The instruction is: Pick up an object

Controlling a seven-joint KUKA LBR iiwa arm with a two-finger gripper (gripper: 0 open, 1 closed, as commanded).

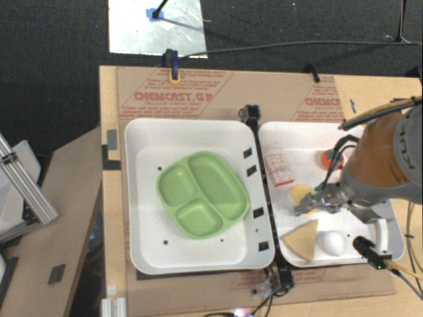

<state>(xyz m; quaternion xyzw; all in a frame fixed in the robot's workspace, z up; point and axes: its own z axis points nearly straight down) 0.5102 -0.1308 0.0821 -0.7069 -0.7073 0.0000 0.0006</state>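
And here is the grey arm with its orange band [378,152], in from three o'clock and low over the right white bin [299,132]. Its two-finger gripper [305,205] sits just beside a small yellow lump [299,192]; whether it grips anything, I cannot tell. At six o'clock of that lie a tan wedge [301,240] and a white egg-shaped object [330,243]. A small orange item [328,158] sits at one o'clock. The left white bin [142,197] carries a green three-compartment plastic tray [201,193].
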